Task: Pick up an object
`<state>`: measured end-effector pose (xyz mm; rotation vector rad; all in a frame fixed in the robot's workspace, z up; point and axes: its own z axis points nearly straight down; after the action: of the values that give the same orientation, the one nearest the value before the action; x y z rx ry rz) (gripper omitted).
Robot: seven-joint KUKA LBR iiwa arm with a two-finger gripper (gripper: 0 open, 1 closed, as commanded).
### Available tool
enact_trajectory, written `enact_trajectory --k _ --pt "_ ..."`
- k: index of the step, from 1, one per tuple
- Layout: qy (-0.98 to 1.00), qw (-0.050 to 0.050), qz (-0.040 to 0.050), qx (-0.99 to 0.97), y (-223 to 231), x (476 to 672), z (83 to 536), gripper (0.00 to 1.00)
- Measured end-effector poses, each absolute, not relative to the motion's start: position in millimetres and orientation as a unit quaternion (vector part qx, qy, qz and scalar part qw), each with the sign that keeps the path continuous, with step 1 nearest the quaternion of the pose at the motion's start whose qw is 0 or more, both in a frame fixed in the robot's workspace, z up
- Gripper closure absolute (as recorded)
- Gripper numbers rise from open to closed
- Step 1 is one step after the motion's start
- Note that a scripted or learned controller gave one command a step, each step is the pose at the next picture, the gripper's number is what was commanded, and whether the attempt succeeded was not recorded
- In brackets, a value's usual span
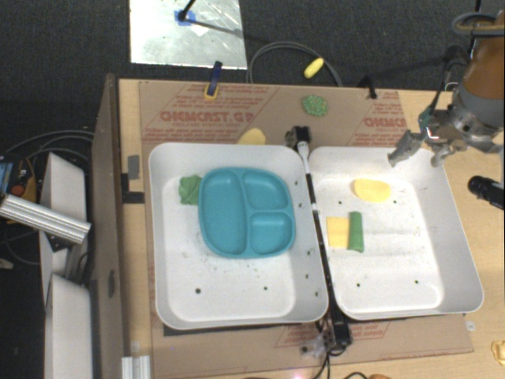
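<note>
Overhead slanted view of the table (126, 235), read from left to right. The left white bin (170, 290) holds a teal sectioned plate (245, 212) near its centre, with a small green leafy piece (189, 189) touching the plate's left edge. Behind the bins, on the brown cardboard sheet (237, 117), lie a pale yellow disc (252, 137) just at the left bin's rear rim and a green knobbly object (316, 105) farther back. The right white bin (426, 283) contains three candidate objects: a yellow rectangular block (337, 231) and a green stick (355, 231), side by side and touching, near the bin's left wall, and a yellow oval piece (372, 189) just behind them, apart from both. The claw (420, 152) hangs above the rear right corner of the right bin, its two fingers spread apart with nothing between them, well apart from the three objects.
</note>
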<state>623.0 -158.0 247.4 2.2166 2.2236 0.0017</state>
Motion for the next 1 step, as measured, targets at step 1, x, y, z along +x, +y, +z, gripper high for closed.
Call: enact_trajectory --k 1 --pt "0.708 -0.004 -0.0018 0.706 -145.0 620.6 138.1 0.0"
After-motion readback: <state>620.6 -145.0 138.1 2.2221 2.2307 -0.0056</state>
